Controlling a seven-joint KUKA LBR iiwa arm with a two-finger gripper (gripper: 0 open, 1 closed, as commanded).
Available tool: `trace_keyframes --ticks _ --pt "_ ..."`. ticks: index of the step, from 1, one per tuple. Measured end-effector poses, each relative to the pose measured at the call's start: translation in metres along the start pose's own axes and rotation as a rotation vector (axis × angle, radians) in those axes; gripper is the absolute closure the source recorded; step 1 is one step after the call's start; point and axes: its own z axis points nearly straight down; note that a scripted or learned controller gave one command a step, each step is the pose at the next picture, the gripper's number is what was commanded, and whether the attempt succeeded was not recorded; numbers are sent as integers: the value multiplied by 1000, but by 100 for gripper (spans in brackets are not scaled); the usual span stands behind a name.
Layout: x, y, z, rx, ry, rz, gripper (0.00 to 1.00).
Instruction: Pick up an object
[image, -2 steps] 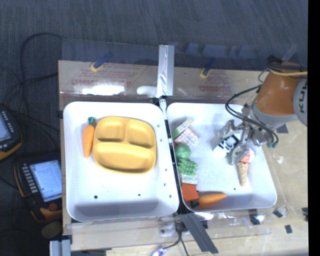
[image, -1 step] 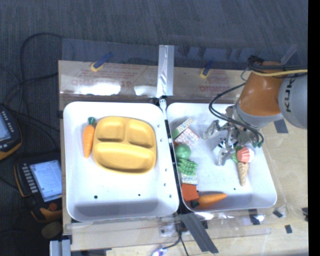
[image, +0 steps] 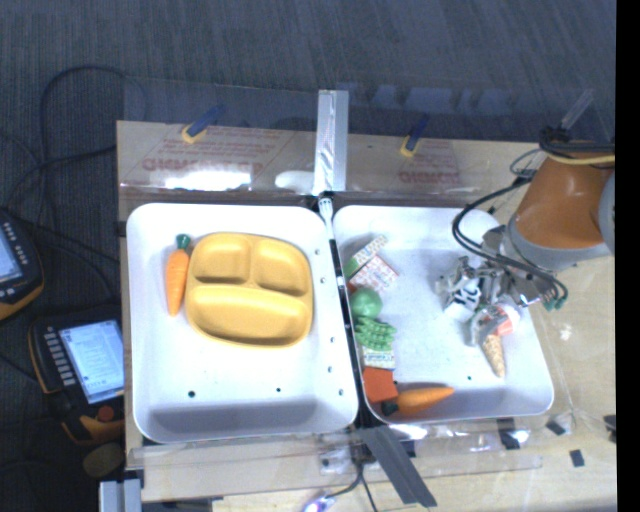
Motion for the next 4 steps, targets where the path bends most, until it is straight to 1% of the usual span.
trace_keyframes --ticks 1,2,3,4 --pt "-25 41 0 4 0 143 0" --pt "8 1 0 3 -1 283 0" --pt "-27 41 0 6 -1 160 0" --pt "-28 40 -11 10 -3 159 100"
